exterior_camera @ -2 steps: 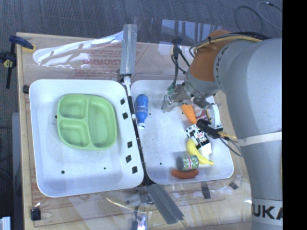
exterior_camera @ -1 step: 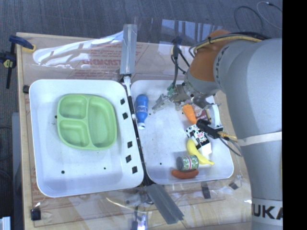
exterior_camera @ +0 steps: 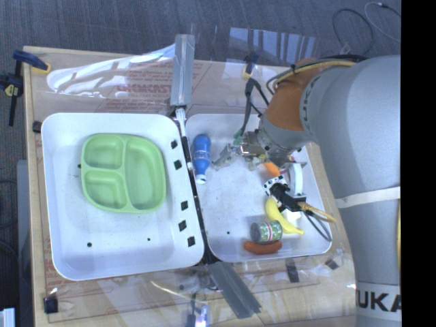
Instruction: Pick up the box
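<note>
Over the right bin (exterior_camera: 225,203), the gripper (exterior_camera: 240,150) was seen beside a blue bottle (exterior_camera: 201,152); its grip could not be told.

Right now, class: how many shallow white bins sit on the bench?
2. The left bin holds a green divided plate. The right bin holds a blue bottle, banana, can and more; the arm may hide others.
</note>
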Robot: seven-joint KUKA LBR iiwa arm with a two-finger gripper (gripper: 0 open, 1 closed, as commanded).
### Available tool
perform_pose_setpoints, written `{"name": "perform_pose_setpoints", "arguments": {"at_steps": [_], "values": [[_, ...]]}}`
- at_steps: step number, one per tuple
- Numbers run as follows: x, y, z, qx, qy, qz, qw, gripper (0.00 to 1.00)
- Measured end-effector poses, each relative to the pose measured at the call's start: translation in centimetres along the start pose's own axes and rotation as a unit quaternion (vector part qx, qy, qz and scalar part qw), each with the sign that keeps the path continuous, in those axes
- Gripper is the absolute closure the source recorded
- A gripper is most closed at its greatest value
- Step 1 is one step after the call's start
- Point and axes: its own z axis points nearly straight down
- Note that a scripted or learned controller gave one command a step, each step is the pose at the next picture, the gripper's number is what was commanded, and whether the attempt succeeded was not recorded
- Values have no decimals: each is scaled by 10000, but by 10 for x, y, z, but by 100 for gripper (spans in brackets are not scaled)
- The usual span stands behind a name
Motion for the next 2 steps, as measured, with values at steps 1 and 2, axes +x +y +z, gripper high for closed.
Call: {"name": "perform_pose_setpoints", "arguments": {"at_steps": [1,2], "values": [[-15,10,-43,-11,-9,-850,9964,0],[15,10,-3,-6,-38,99,9999,0]]}}
